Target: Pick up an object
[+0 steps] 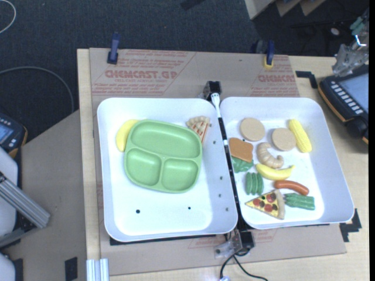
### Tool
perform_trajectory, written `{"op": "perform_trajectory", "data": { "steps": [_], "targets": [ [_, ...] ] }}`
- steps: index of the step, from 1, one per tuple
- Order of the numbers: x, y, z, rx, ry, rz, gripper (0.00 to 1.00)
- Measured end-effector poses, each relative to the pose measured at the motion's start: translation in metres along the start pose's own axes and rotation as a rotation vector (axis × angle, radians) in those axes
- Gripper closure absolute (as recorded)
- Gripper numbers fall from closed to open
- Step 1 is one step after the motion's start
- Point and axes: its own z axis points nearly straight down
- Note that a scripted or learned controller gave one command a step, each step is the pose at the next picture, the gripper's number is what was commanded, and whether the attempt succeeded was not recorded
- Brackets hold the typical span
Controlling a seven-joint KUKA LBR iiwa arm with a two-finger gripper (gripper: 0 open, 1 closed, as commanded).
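Yellow toy corn (299, 135), ridged, in right bin (331, 177)

The arm's pose cannot be told from this view, nor can the gripper's state.

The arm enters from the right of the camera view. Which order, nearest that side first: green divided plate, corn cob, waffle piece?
1. Corn cob, far right of right bin.
2. Waffle piece, right edge of left bin.
3. Green divided plate, middle of left bin.
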Motion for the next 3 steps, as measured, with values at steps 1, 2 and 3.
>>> {"op": "perform_trajectory", "data": {
  "steps": [1, 2, 3],
  "targets": [
    [-0.004, 0.0, -0.009, 0.0, 0.0, -0.001, 1.0],
    [-0.003, 0.0, -0.022, -0.001, 0.0, -0.003, 1.0],
    [-0.003, 0.001, -0.033, -0.005, -0.003, -0.004, 1.0]
  ]
}}
